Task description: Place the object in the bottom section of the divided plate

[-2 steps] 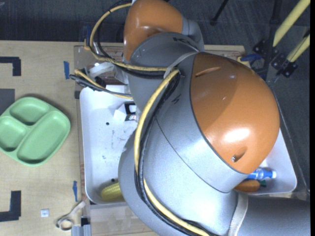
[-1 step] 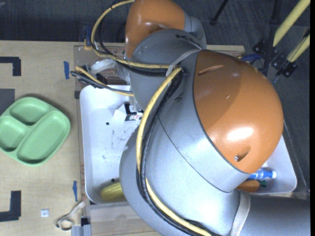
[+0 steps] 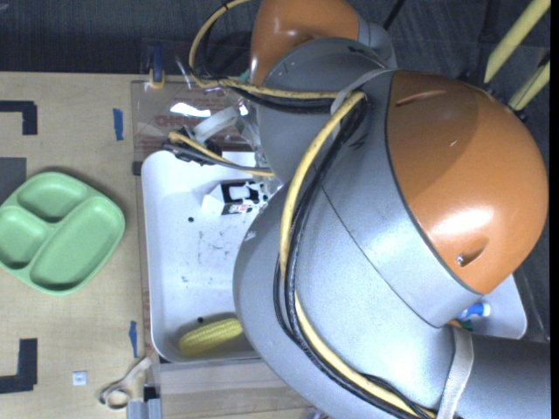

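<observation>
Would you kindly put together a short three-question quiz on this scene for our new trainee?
1. True or false: the corn cob already lies on the green divided plate.
2. Where is the plate? A) inside the white bin B) on the wooden bench, left of the bin C) under the arm
3. Fill in: the cob lies along the bin's ____ edge in the picture.

Key: 1 false; 2 B; 3 bottom.

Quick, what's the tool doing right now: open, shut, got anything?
Tool: cannot be told; the arm covers it over the white bin. The corn cob lies loose in the bin, green divided plate bare.
</observation>
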You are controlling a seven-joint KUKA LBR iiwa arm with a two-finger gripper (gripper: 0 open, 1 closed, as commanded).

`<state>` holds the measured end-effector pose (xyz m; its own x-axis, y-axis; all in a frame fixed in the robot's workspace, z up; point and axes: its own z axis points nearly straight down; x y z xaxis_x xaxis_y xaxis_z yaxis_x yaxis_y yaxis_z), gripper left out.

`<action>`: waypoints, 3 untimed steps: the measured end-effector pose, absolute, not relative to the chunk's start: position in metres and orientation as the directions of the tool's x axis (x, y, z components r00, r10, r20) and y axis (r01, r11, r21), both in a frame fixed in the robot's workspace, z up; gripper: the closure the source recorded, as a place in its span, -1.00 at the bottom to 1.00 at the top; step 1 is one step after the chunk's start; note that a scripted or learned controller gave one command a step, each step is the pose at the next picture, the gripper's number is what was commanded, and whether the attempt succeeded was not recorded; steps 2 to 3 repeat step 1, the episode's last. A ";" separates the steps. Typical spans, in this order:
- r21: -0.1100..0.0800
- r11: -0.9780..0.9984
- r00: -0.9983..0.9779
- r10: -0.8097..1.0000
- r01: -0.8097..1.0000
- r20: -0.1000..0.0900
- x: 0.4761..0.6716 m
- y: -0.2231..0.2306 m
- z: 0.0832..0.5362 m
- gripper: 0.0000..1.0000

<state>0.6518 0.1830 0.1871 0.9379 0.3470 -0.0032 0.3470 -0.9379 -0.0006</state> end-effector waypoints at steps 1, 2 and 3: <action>-0.002 -0.980 0.980 0.197 0.197 0.000 0.650 0.221 0.134 1.00; -0.002 -0.980 0.980 0.197 0.197 0.000 0.650 0.221 0.134 1.00; -0.002 -0.980 0.980 0.197 0.197 0.000 0.650 0.221 0.134 1.00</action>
